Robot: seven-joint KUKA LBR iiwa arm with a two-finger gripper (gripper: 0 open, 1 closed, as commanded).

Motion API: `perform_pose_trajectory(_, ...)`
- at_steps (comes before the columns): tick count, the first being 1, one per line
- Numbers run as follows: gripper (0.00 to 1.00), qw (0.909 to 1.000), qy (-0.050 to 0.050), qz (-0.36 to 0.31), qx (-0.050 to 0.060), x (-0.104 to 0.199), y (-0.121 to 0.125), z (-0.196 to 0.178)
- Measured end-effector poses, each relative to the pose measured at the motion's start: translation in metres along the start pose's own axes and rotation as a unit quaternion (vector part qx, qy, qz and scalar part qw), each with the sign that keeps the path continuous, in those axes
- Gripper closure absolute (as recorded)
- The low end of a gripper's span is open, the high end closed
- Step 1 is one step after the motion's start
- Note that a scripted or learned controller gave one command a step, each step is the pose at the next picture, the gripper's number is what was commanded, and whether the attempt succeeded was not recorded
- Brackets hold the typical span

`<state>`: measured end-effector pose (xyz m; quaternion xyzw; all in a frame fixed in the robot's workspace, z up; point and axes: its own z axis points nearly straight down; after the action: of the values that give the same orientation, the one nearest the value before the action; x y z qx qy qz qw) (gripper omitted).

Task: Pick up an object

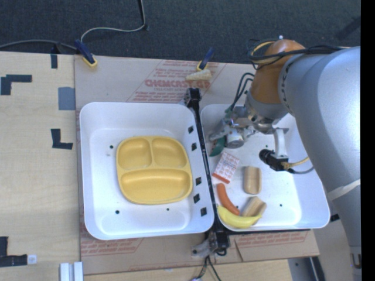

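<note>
I see the grey two-finger gripper (pixel 225 134) low over the right white bin (pixel 293 215), near the small red-and-white paper packet (pixel 226 167); can't tell finger state. Risk imo: packet lies flat, fingers may skid off, or clip the bin divider.

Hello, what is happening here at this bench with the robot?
A grey arm reaches from the right into the right bin, its gripper low near that bin's left wall. Nothing is visibly held. In that bin lie a packet, a carrot, a banana and two bread-like pieces. The left bin holds a yellow divided plate.
</note>
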<state>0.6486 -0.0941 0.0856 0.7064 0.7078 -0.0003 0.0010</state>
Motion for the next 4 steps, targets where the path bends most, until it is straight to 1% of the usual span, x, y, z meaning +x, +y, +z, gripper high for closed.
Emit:
perform_pose_trajectory(1, 1.0, 1.0, -0.001, 0.0, 0.0, 0.0, 0.0, -0.011)
perform_pose_trajectory(2, 1.0, 1.0, 0.001, 0.0, 0.0, 0.013, -0.061, -0.099)
perform_pose_trajectory(3, 1.0, 1.0, 0.001, 0.001, 0.0, 0.011, -0.122, -0.156)
perform_pose_trajectory(4, 1.0, 1.0, 0.001, 0.0, 0.001, 0.011, -0.164, -0.182)
